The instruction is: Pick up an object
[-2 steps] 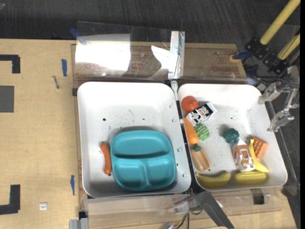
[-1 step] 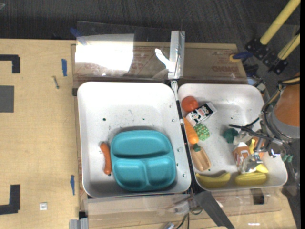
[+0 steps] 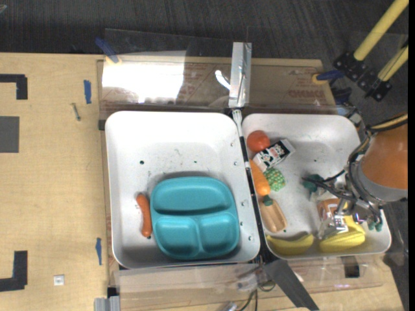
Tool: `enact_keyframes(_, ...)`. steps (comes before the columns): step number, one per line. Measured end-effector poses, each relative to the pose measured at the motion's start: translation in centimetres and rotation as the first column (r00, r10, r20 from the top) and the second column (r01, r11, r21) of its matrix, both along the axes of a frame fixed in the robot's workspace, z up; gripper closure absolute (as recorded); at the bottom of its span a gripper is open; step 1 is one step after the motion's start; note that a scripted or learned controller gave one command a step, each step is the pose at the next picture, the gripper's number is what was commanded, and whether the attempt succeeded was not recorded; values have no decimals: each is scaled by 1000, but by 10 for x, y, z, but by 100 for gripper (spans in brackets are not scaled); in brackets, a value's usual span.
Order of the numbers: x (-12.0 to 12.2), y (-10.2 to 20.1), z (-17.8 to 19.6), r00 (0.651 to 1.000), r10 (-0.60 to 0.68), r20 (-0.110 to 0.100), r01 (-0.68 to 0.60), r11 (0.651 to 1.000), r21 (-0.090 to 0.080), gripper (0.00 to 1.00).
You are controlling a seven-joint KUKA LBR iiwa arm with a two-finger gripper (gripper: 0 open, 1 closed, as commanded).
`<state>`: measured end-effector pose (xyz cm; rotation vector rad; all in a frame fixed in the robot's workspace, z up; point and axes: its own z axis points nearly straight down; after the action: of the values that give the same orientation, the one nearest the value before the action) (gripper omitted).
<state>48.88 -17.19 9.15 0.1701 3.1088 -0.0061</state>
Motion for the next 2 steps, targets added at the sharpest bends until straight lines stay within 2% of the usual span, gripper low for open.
enact_keyframes(1, 88, 22, -3, 999, -43, -16, 43, 999, 5, 0)
enact_keyframes(2, 13, -9, -4, 1000, 3, -21, -3, 1000, 3, 0)
